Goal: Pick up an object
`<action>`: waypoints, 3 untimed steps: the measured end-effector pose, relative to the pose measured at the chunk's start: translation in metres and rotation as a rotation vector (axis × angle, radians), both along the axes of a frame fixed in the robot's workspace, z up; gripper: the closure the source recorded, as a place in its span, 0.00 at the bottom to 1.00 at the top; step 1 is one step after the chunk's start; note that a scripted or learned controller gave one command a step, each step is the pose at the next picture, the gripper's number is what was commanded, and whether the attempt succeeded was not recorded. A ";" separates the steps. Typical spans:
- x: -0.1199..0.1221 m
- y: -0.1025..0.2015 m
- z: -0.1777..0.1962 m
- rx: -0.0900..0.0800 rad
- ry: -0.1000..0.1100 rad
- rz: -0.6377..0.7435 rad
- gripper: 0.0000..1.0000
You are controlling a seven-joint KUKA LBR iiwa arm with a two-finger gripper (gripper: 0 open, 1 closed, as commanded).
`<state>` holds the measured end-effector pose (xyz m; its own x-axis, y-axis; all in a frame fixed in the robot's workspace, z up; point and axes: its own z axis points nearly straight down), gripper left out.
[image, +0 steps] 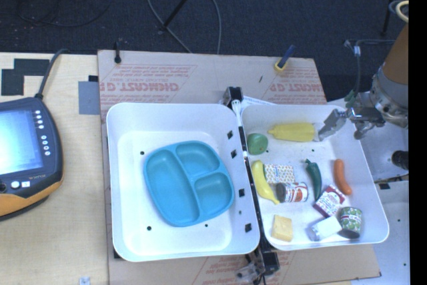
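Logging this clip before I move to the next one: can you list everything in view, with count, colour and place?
bins: 2, white, side by side on the bench
tray: 1, blue, three compartments, left bin
corn cob: 1, yellow, top of right bin
ball: 1, green, right bin by the divider
banana: 1, yellow, right bin, left side
pepper: 1, green, middle of right bin
carrot: 1, orange, right bin, right side
cheese wedge: 1, yellow, front of right bin
tablet: 1, grey and orange, far left
arm: 1, grey, right edge
tool: 1, grey, over right bin's top right
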<state>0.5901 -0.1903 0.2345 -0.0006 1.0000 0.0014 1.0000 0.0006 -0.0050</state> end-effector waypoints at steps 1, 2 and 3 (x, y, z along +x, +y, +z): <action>0.005 -0.020 -0.135 0.000 -0.005 0.003 0.00; -0.012 0.012 -0.147 -0.002 -0.004 0.001 0.00; -0.012 0.012 -0.139 0.002 0.000 -0.002 1.00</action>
